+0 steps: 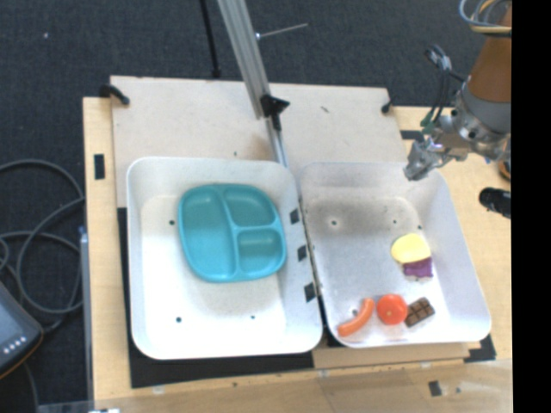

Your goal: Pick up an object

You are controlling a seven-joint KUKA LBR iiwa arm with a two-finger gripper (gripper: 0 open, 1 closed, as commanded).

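Left bin (pixel 155 317): teal divided plate (pixel 232 232). Right bin (pixel 448 213): yellow-purple toy (pixel 412 255), tomato (pixel 392 309), carrot (pixel 356 317), brown block (pixel 419 311). Gripper (pixel 420 163) jaws: cannot tell.

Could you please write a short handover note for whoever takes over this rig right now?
Gripper: above the far right corner of the right bin, nothing seen between its fingers.
Right bin: yellow piece resting on a purple piece by the right wall; orange sausage-shaped piece, red-orange round piece and brown block in a row along the near edge.
Left bin: teal divided plate.
Done: nothing picked yet.
Left: descend on one item, grasp and lift it.
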